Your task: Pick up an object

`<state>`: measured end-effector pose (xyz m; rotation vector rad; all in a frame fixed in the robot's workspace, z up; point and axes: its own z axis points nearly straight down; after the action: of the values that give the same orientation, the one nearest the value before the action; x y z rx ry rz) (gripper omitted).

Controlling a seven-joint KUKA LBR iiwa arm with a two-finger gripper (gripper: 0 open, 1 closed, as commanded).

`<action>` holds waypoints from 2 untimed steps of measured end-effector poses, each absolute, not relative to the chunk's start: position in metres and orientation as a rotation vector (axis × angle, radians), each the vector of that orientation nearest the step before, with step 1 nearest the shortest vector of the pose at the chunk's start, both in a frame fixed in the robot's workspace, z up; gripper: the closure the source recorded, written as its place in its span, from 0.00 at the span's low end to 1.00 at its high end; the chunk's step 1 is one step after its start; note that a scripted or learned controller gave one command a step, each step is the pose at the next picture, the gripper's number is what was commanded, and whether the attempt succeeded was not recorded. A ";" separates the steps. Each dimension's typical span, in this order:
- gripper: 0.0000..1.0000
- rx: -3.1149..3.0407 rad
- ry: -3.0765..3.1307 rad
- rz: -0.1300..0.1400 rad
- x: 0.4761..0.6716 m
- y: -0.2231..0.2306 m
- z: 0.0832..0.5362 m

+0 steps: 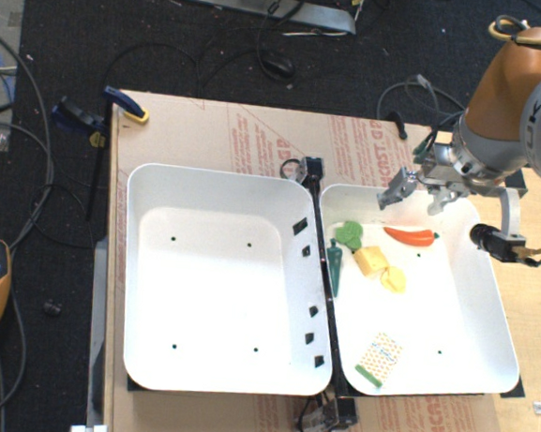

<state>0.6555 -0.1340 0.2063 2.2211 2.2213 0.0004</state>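
Note:
My gripper (417, 197) hangs over the far edge of the right bin (474, 313), fingers spread open with nothing between them. Just below and to its right lies a red-orange chilli-shaped object (409, 236). To the left of it sits a green leafy toy (349, 233), and a dark green stick (334, 268) lies along the bin's left wall. Two yellow pieces (371, 261) (393, 280) rest near the bin's middle. A small patterned card with a green end (379, 358) lies near the front of the bin.
The left bin (155, 247) adjoins the right one along a black clip divider (315, 261). Both stand on a cardboard sheet (240, 132). Cables and a blue-yellow clamp (125, 105) lie beyond the bench's far left corner.

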 end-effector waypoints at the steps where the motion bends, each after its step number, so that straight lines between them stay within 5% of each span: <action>1: 0.00 2.227 2.220 -0.003 0.573 -0.150 0.181; 2: 0.00 2.224 2.228 -0.006 0.562 -0.117 0.101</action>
<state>0.5618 -0.1167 0.1009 2.2241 2.2280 -0.0061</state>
